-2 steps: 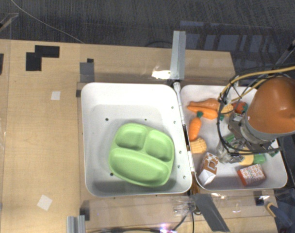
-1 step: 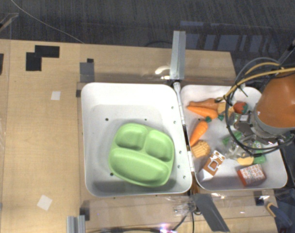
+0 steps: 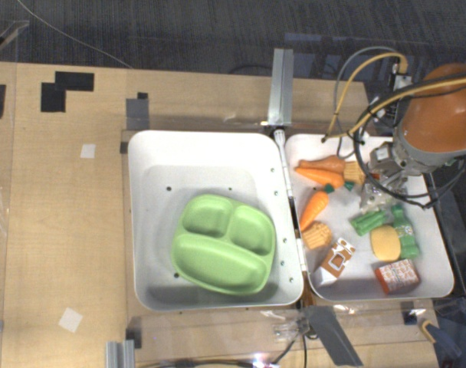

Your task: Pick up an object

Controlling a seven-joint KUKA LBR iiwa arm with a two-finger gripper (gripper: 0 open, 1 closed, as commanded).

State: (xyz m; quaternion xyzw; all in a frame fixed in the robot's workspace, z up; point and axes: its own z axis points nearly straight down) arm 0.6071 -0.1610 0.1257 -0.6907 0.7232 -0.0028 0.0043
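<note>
- The gripper [image 3: 373,194] hung low over the right bin [image 3: 440,282], just above a green toy [image 3: 369,221]; whether its jaws were wide or narrow could not be told.
- Two carrots [image 3: 323,172] lay nearby.
- A green divided plate [image 3: 224,244] sat in the left bin [image 3: 152,205].

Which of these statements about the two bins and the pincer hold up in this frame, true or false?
1. The green divided plate lies in the left bin. True.
2. The right bin holds two toy carrots. True: a large carrot and a small carrot.
3. The pincer hovers over the left bin. False: it is over the right bin, beside the green toy.
4. The red box sits on the green plate. False: it lies near the right bin's front corner.
5. The yellow toy rests in the left bin. False: it is in the right bin.
</note>
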